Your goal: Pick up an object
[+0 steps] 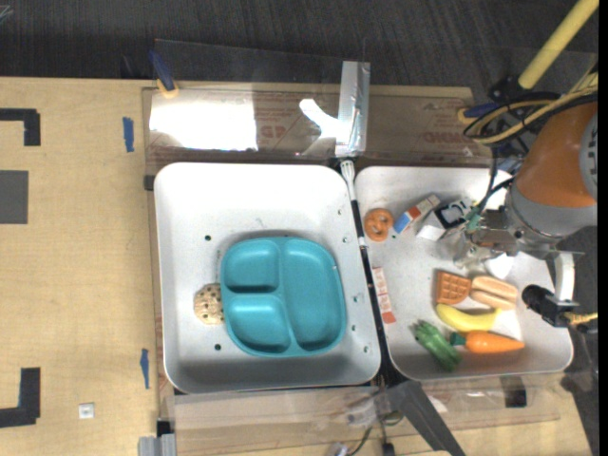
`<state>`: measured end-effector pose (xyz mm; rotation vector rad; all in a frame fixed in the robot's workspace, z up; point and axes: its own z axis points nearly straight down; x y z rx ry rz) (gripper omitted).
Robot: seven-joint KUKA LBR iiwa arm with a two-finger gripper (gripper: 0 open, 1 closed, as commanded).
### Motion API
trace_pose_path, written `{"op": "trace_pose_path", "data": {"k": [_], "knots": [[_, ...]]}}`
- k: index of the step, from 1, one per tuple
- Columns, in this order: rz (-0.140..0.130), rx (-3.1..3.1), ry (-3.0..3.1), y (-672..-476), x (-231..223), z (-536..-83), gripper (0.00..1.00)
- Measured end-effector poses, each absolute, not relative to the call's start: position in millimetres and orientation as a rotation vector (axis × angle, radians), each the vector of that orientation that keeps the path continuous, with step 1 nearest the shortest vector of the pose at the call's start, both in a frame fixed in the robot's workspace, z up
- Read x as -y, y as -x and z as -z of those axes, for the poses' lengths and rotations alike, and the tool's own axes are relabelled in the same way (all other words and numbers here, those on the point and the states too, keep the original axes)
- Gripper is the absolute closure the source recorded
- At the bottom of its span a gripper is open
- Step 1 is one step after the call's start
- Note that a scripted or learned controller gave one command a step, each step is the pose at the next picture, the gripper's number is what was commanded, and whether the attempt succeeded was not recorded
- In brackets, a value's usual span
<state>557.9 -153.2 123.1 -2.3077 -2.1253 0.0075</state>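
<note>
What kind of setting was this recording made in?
Probably a robotics lab's pick-and-place test bench, not a real kitchen. Two white bins sit in a taped cardboard surround, holding a teal divided plate and toy food such as a carrot, with the grey-and-orange arm reaching in.

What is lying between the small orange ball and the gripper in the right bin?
In the camera view, a small red, white and blue packet lies between the orange ball and the gripper, on the right bin's floor.

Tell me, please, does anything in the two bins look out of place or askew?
Slightly. A cookie lies on the left bin floor, tucked against the teal tray's left edge, not in a compartment. The tray also sits a little rotated.
</note>
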Motion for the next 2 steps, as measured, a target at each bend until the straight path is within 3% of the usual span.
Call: {"op": "trace_pose_path", "data": {"k": [1, 2], "knots": [[-0.001, 2.131, 2.306, -559.8, 151, -125, 0.00], [0.005, 2.442, 1.985, -529.1, 105, -87, 0.00]]}}
